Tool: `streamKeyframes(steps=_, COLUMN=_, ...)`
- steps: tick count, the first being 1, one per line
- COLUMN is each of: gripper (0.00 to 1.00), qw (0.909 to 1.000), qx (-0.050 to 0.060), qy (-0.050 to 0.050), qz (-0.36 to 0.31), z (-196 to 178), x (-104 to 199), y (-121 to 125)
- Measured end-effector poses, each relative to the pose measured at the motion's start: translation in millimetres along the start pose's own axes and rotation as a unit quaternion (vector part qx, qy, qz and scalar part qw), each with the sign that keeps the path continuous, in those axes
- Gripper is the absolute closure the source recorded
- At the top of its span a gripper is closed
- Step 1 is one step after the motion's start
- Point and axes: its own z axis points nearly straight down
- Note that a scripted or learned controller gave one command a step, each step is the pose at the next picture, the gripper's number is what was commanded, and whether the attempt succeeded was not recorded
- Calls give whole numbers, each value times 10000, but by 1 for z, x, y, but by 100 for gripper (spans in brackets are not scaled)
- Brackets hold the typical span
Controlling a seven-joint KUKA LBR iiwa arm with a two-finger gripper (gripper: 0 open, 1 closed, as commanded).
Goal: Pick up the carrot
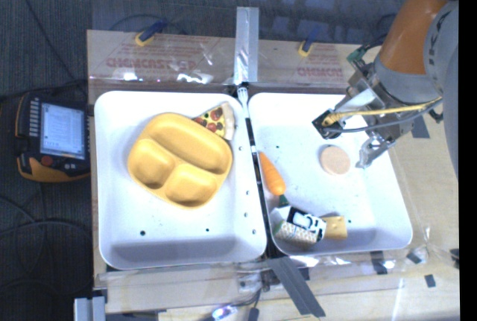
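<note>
The carrot (271,176) lay in the right bin (387,196) against its left wall, long axis running from upper left to lower right (green top toward the viewer). The hand (349,135) hovered to the carrot's upper right, well apart; its fingers looked spread, holding nothing.
</note>
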Motion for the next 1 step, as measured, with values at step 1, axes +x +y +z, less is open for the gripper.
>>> streamKeyframes(steps=1, gripper=0, qw=9998, qx=9, qy=-8, qz=-201, z=112, x=9, y=-65)
